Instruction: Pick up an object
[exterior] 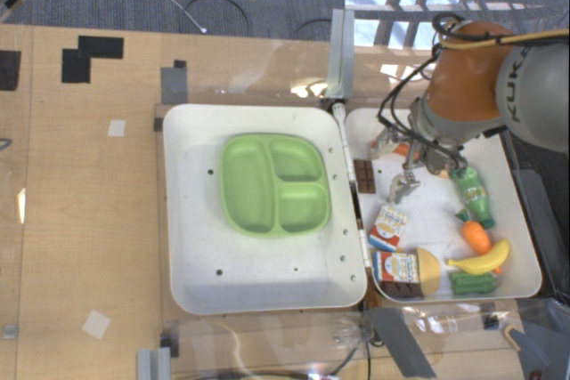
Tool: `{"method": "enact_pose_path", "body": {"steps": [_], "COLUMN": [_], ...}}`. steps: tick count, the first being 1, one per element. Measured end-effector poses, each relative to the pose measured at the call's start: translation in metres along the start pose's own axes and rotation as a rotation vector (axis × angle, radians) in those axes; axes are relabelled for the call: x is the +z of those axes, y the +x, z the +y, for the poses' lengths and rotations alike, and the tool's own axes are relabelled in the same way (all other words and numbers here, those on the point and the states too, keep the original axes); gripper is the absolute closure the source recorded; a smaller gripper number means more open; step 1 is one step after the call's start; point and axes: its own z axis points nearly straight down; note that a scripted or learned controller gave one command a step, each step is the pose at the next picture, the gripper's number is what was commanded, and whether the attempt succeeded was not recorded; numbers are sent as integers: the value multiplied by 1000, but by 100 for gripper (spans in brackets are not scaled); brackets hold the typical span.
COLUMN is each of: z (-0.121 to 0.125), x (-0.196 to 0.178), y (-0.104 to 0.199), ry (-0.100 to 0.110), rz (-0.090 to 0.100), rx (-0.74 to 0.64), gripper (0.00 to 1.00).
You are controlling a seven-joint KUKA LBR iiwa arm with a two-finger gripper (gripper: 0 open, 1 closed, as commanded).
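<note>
Wooden bench (pixel 89 218) carried two shallow white bins side by side, grey carpet beyond. Notes run from the near edge outward.

Right bin (pixel 525 276), near rim: a small printed carton (pixel 399 267) touching a tan rounded piece (pixel 429 270), a green piece (pixel 472 283), and a banana (pixel 481 258) just above it. Next back: an orange carrot-like toy (pixel 476 236), a green bottle (pixel 470 191), and a small white packet (pixel 389 225) with red and blue print. A brown bar (pixel 363 176) lay against the bin's left wall.

Left bin (pixel 191 280) held a green divided plate (pixel 273 184), well apart from my gripper.

My gripper (pixel 403 188) hung over the middle of the right bin, fingers pointing down. I could not tell whether they were apart or together; nothing showed between them.

Chosen target: the white packet. It lay flat on the bin floor, just nearer the front edge than my fingertips and slightly left, close but apparently not touching.

Judgement on handling: probably light, thin, somewhat soft, with a slick wrapper. Lying flat, it offers little height; I would pinch across its narrow width, pressing low, and expect slipping.
</note>
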Motion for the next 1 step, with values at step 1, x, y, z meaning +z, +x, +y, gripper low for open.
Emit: {"method": "enact_pose_path", "body": {"steps": [1], "z": [-9], "x": [2], "y": [-26], "ry": [-18], "rz": [52], "rx": [40], "gripper": [0]}}
